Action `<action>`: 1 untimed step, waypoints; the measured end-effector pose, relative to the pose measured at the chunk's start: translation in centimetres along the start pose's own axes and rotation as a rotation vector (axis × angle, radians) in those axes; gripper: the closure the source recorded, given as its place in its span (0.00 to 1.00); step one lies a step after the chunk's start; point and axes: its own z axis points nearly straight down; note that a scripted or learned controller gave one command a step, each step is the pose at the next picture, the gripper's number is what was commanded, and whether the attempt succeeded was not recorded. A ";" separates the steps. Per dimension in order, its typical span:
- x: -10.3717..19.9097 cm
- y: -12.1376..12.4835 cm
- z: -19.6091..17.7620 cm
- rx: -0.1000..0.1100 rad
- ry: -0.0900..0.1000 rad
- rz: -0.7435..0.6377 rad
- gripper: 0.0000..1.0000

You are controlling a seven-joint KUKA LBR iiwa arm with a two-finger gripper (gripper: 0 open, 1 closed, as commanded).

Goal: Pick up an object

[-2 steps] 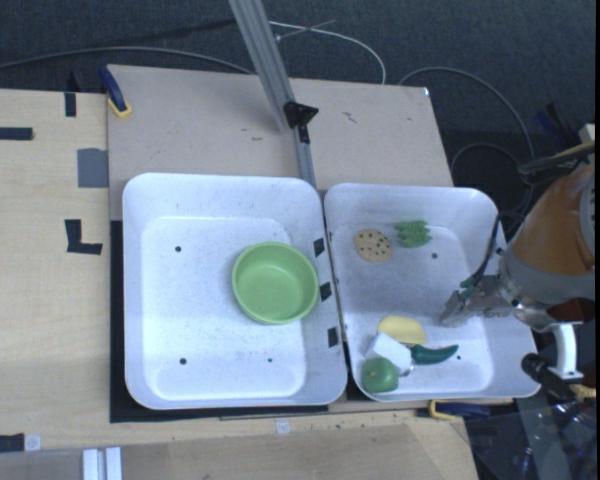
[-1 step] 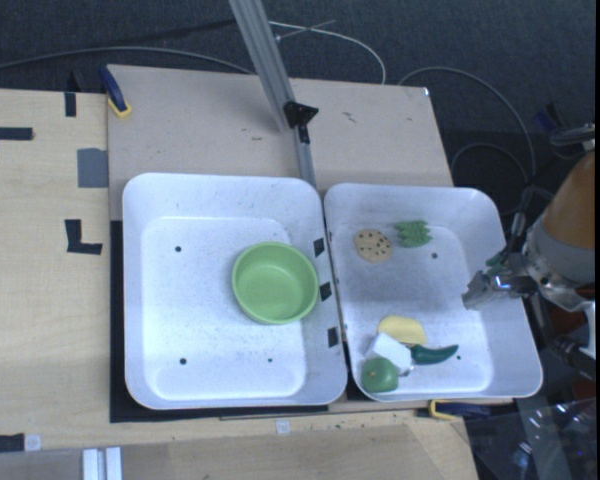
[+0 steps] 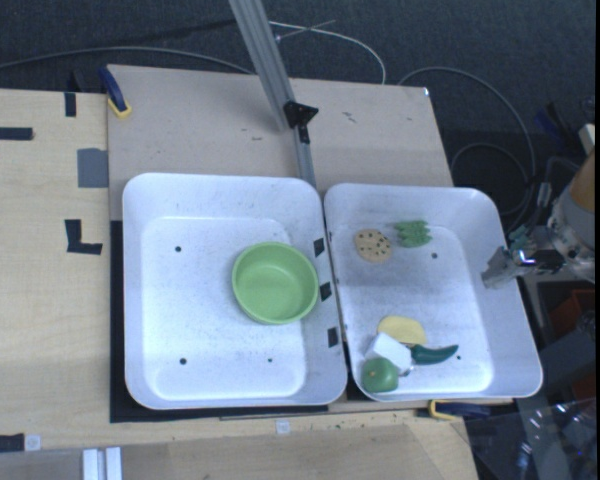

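The table (image 3: 210, 118) carries two white bins. The left bin (image 3: 160, 268) has just a green bowl (image 3: 275, 283). The right bin (image 3: 470, 278) has the small pieces: a cookie (image 3: 373, 245) beside a leafy green (image 3: 413, 233), and at the near corner a yellow piece (image 3: 402, 329), white block (image 3: 388, 350), dark green pepper (image 3: 435, 354) and green ball (image 3: 380, 375) touching in a heap. The tool (image 3: 510, 263) hangs at the right rim; I cannot tell its grip. In that heap it will likely nudge neighbours or slip off the ball.
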 end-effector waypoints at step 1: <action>0.0 0.1 -1.3 0.005 0.003 0.000 1.00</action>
